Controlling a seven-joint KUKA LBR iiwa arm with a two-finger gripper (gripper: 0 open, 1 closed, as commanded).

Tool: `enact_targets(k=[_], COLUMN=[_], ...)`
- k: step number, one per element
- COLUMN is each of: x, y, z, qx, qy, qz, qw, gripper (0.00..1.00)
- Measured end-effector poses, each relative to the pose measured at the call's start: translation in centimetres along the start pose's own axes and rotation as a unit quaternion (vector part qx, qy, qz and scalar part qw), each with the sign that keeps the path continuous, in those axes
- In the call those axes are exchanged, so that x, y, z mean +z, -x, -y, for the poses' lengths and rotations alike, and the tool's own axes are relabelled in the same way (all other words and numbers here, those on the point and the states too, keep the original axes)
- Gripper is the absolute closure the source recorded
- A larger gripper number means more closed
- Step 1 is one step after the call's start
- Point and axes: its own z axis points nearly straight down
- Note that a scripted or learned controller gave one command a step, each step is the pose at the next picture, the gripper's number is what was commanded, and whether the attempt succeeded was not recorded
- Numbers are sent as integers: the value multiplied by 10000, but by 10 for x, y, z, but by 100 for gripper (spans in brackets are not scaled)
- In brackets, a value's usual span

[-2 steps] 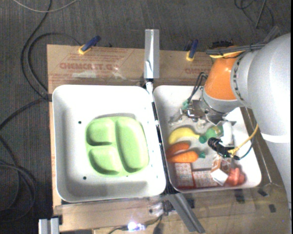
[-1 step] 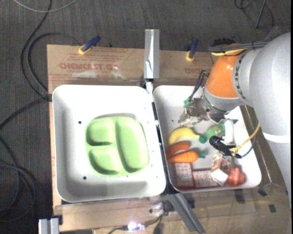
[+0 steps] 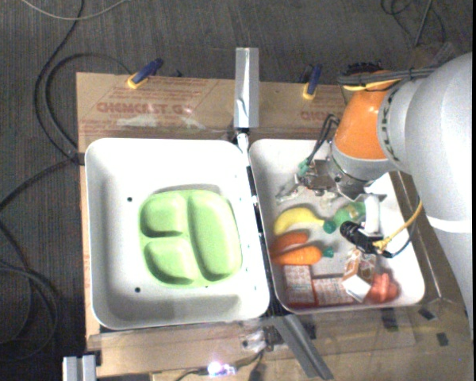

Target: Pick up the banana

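Observation:
The yellow banana [image 3: 295, 217] lies in the right bin [image 3: 263, 182], near the bin's left wall, just above two orange carrot-like pieces. My gripper [image 3: 313, 184] hangs over the upper middle of that bin, a little above and to the right of the banana and apart from it. The wrist with its orange band [image 3: 363, 129] covers the bin's upper right part. Nothing shows in the gripper's grasp.
Below the banana lie an orange carrot [image 3: 300, 254] and a printed red box [image 3: 308, 286]. A green bottle [image 3: 345, 216] sits right of the banana, and a red item [image 3: 385, 289] is in the lower right corner. The left bin [image 3: 111, 213] holds a green divided tray [image 3: 192, 236].

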Motion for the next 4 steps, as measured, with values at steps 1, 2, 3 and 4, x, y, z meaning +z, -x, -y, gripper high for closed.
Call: enact_targets(k=[1, 2, 3, 4], x=[9, -84, 10, -1], y=[10, -13, 2, 4], z=[23, 6, 30, 29], qx=[415, 924, 686, 689], qy=[21, -70, -14, 3], qz=[-20, -15, -33, -19], qw=[9991, 9957, 9976, 9976], gripper=[0, 0, 0, 100])
